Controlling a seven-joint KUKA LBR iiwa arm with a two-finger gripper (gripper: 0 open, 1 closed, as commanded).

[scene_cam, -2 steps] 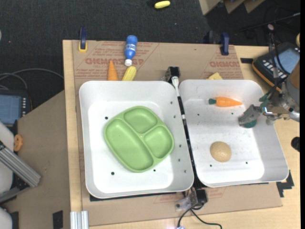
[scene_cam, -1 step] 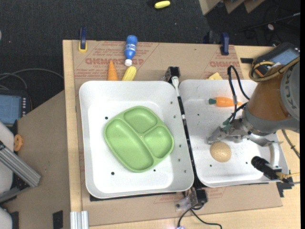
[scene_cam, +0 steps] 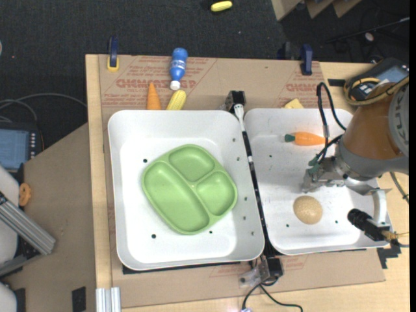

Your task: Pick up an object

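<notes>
The task looks not done yet: nothing is lifted, as far as I can see. The gripper (scene_cam: 316, 174) is low inside the right bin (scene_cam: 273, 220), near its middle, w/ the arm coming in from the right. If the jaws are open or closed I cannot tell, the wrist hides them, and I see no object between them.

What is left, in my judgement: come down on one object, close, and lift it.

Containers:
- Right bin: a beige round object, maybe a potato (scene_cam: 307, 210), lies just beside the gripper, on the near side. A toy carrot (scene_cam: 304, 138) lies at the far side, apart from the gripper. The potato seems the closest candidate for the pick.
- Left bin (scene_cam: 130, 239): a green plate (scene_cam: 188, 188) w/ three compartments, approx. in the middle. The compartments have nothing in them.

Outside the bins, on the far part of the bench (scene_cam: 97, 174), there are a small bottle (scene_cam: 177, 67), an orange piece (scene_cam: 153, 97) and a yellow piece (scene_cam: 177, 99).
</notes>
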